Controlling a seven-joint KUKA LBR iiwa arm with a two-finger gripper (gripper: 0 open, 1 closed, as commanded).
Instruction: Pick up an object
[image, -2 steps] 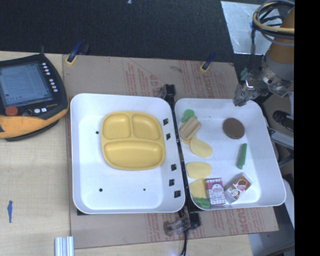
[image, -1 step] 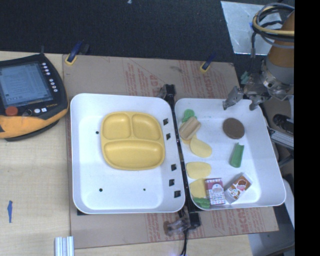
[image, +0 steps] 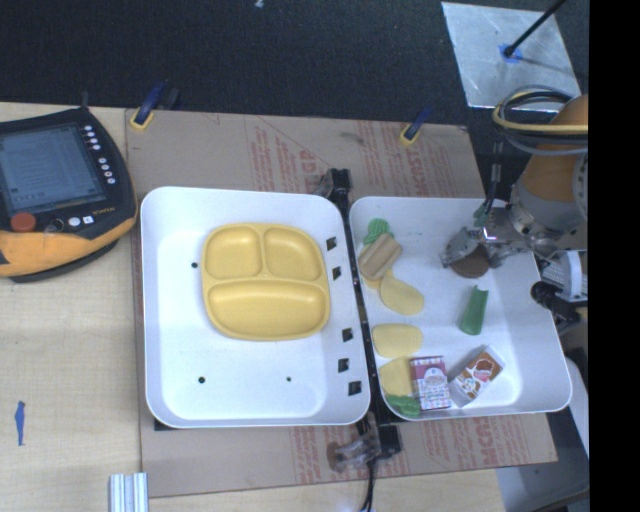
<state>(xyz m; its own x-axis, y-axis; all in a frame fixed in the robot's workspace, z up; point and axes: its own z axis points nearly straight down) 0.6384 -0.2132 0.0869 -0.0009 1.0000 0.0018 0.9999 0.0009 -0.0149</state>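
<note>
Your end effector (image: 478, 250) sits low in the right bin (image: 540, 390), upper right area, right over a small brown object (image: 470, 265). Can't tell its state from this angle, and can't tell whether the brown piece is actually gripped or just underneath.

If that's your target: it looks like a small toy-food piece, prob. light, rigid plastic, rounded, so it may squirt out sideways under a pinch. Take it across the narrow middle, low down.

Alt. picks in the same bin: the green stick (image: 473, 310), just below and standing clear of its neighbours, looks slim, stiff and easy to span across its width. The two small cartons (image: 453, 380) near the front edge are boxy w/ flat faces but touch each other, so less room. The pale yellow flat pieces (image: 400, 296) lie thin on the floor, hard to get under.

The left bin (image: 170, 390) holds a yellow divided tray (image: 266, 281), too wide for a pinch.
</note>
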